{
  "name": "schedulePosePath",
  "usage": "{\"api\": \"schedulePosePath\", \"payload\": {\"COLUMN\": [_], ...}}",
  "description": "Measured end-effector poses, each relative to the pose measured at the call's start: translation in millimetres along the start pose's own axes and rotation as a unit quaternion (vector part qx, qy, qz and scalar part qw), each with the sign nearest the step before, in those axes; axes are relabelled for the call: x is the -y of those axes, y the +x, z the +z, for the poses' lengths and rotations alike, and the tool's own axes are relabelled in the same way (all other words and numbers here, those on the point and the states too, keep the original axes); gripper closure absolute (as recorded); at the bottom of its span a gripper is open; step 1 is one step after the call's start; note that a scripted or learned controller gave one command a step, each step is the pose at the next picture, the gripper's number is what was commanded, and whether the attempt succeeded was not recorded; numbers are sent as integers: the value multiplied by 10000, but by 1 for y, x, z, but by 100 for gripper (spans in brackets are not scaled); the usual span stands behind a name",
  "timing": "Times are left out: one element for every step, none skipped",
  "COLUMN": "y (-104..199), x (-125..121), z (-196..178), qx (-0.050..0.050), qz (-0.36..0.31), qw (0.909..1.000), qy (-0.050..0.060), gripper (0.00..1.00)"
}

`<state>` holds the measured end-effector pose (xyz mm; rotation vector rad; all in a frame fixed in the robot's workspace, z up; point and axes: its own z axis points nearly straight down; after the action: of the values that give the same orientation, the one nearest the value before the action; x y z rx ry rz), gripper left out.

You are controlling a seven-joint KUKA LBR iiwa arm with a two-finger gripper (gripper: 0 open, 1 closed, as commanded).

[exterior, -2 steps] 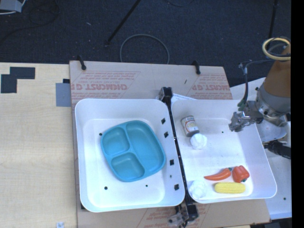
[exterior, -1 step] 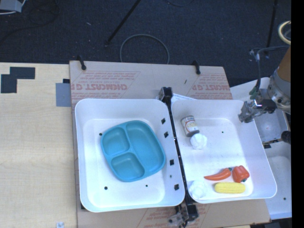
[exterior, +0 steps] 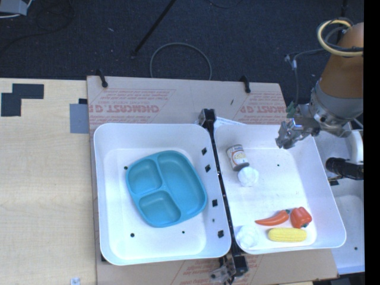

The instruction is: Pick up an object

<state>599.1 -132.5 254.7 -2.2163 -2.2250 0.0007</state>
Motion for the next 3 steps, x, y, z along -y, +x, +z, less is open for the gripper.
{"api": "schedulePosePath", "payload": {"y": [42,89,137], "x": [-11,-21,-28], "z": [9,22,15], "qx": [-2,-2,-3], "qz": [10,6,4], "qw": [10000,10000,10000], "qy": [11,17,3], "gripper": [100,100,100]}}
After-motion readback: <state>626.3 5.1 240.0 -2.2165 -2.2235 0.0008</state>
